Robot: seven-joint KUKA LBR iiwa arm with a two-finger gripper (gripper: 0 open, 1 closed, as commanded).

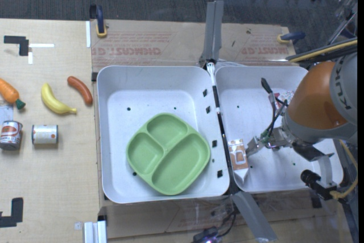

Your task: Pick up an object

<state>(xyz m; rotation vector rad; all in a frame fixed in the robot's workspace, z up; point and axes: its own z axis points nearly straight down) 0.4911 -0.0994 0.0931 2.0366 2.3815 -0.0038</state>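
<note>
Progress looks slight: the end effector [257, 144] hangs low in the right bin [250, 83] just beside a small brown packet [238, 155] lying against the bin's left wall, its grip state impossible to judge, nothing visibly lifted yet.

Two white bins [108, 139], one green plate [169, 153], one packet [238, 155]

gripper [254, 146] | left: small packet [238, 155], then bin divider wall [216, 122] | front and back: bare bin floor [244, 101]
</note>
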